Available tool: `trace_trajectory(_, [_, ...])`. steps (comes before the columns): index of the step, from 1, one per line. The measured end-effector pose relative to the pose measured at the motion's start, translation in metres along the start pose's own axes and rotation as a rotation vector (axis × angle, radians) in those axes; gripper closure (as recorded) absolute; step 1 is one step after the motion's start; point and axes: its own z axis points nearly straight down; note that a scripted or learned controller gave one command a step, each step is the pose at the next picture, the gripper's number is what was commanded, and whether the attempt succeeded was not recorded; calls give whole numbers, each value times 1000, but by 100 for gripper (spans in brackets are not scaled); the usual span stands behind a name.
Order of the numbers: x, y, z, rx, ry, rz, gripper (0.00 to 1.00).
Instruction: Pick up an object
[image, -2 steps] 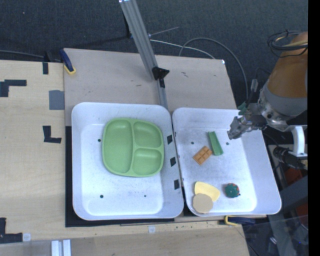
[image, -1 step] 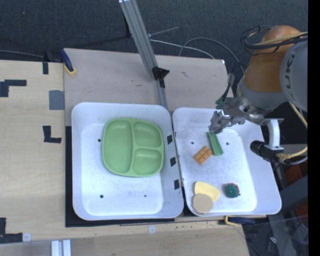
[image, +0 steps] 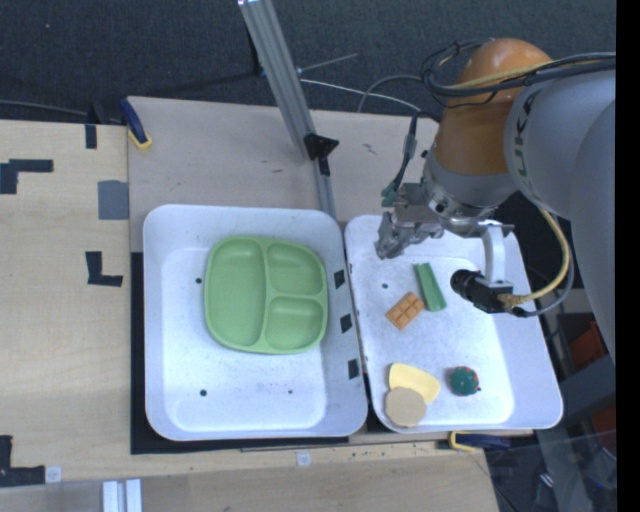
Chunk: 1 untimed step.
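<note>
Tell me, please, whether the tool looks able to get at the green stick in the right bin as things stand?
Probably yes. The tool hangs over the right bin, just up-left of the green stick, which lies flat on the bin floor. The waffle piece sits close beside it but nothing covers it.

Two bins were set side by side on the surface (image: 60, 300). In the left bin (image: 170, 390) a divided plate (image: 266, 295) was placed. In the right bin (image: 520, 370) a stick (image: 430, 286) was laid beside a waffle (image: 405, 311); nearer the front, a wedge (image: 420, 380) was overlapped by a disc (image: 405, 405), with a small ball (image: 462, 380) to their right. The gripper (image: 392, 243) was positioned over the right bin's rear left corner.
</note>
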Motion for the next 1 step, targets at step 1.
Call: trace_trajectory(1, [46,5,-1,0,0,1,100])
